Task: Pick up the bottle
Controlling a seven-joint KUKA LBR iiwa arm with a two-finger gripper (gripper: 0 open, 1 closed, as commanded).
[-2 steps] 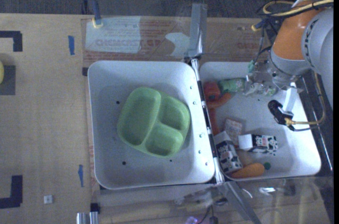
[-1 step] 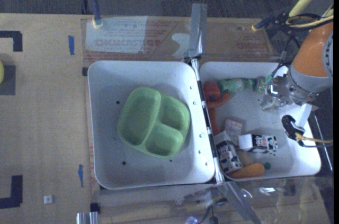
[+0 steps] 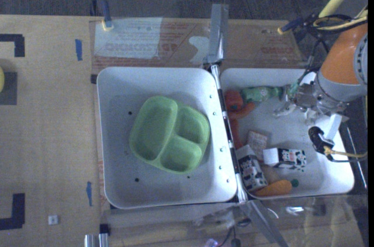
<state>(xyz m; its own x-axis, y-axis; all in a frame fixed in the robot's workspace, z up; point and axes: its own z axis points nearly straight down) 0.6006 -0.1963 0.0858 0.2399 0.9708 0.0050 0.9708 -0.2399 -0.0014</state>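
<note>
Front edge: an orange carrot [image 3: 274, 187] lay along the right bin's [image 3: 339, 181] near wall, beside two cow-print cartons [image 3: 251, 169].
Bottle: a green bottle [image 3: 261, 93] lay on its side by the far wall.
End effector: it [image 3: 292, 101] hung just right of the bottle; grip unclear.
Left bin: it [image 3: 111, 123] held a green divided tray [image 3: 170, 134].

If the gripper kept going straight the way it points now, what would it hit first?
The gripper points toward the view's left, at the green bottle lying near the right bin's top edge. That bottle looks first in line, though the gripper's height above it is unclear.
</note>
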